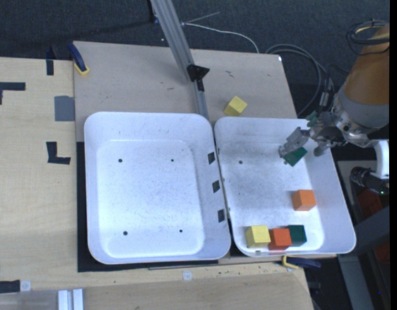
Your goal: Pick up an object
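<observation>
**Even overhead light, soft picture**

The scene is lit evenly and fairly brightly from above, with no strong single source. The two white bins, left [150,186] and right [276,186], are the brightest areas and come close to washing out, so their speckled floors look pale and flat. Shadows are weak and short: a thin dark line runs under the bins' near rims, and a faint smudge lies beneath the gripper [294,148]. The dark floor [88,5] at the top stays dim and grainy. The whole picture is low in resolution and slightly soft; the gripper and the arm [366,82] look the blurriest. Colours stay clear. Straight edges show little bending.
</observation>
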